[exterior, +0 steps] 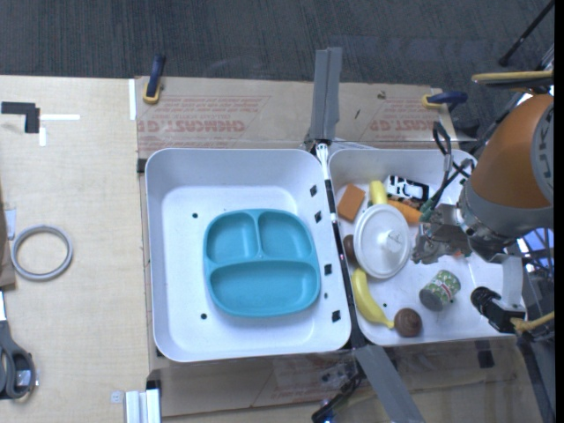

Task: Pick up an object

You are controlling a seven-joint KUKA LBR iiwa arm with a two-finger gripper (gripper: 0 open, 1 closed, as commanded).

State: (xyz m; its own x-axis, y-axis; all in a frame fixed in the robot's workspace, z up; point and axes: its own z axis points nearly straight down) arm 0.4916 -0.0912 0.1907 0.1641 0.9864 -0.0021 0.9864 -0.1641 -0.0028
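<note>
- Objects for picking lay crowded in the right bin: a white lidded pot in the middle, a banana just below it, a brown round fruit near the banana's tip, a small green patterned can, an orange block and a yellow piece above the pot.
- The left bin held a blue divided plate, well apart from the arm.
- Handling, as a judgement: the can looked light and stiff, with curved sides that could slip, so it would be best taken across its middle. The banana seemed soft and easily bruised. The pot's glossy lid and small knob would likely be slippery.
- The arm reached in from the right, wrist bent down over the right bin.
- The gripper hung just beside the pot's right edge and above the can, among dark cables.
- Whether the claw was open or closed, I could not tell; nothing could be seen held in it.
</note>
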